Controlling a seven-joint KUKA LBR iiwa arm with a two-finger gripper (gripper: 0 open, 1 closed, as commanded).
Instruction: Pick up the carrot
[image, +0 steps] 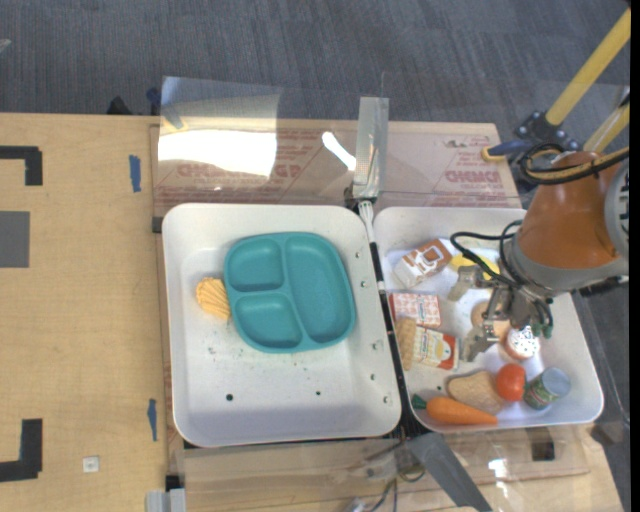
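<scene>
The orange carrot (458, 411) with a green tip lies along the front edge of the right bin (588, 345), pointing right. My gripper (492, 325) hangs over the middle of that bin, up and to the right of the carrot and clear of it. It looks open, with nothing between its fingers. The arm's orange band (565, 225) is above it at the bin's right side.
Crowded round the carrot are a bread-like wedge (476, 388), a red tomato (510, 381), a small can (546, 388), a spotted white piece (521, 344), snack boxes (425, 345) and a little carton (425, 260). The left bin (190, 390) holds a teal divided plate (290, 290) and a yellow shell shape (212, 297).
</scene>
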